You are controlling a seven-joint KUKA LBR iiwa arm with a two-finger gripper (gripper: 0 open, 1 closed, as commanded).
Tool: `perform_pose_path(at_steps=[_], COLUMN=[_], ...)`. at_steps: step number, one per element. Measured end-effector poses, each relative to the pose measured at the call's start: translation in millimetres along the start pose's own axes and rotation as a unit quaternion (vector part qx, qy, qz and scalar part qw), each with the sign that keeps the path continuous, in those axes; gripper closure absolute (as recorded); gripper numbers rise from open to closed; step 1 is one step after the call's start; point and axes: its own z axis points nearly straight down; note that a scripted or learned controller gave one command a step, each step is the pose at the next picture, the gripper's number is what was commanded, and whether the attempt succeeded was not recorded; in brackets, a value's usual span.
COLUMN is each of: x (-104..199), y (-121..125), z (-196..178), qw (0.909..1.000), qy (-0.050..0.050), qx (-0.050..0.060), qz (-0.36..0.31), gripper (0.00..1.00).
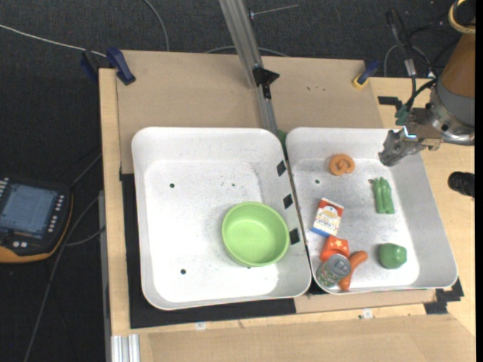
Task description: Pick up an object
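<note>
Two white bins sit side by side on the bench. The left bin (162,202) holds a green bowl (255,234) near its front right corner. The right bin (430,225) carries the small stuff: a little carton (327,218) near the middle, green beans (383,195) to its right, a green pepper (392,256) at the front right, an orange ring (341,164) toward the back, and a carrot (352,266) beside a round tin (332,270) at the front. The gripper (392,151) hangs over the right bin's back right area, just above the beans, with nothing in it that I can make out; whether it is parted or closed, I can't tell.
</note>
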Motion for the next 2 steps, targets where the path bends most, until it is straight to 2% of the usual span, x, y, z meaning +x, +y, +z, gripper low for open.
perform_pose_path(at_steps=[1, 2], x=[0, 48], y=[1, 21], z=[-33, -16], qw=[1.0000, 1.0000], qy=[0.000, 0.001], qx=[0.001, 0.003], qz=[0.000, -0.002], gripper=[1.00, 1.00])
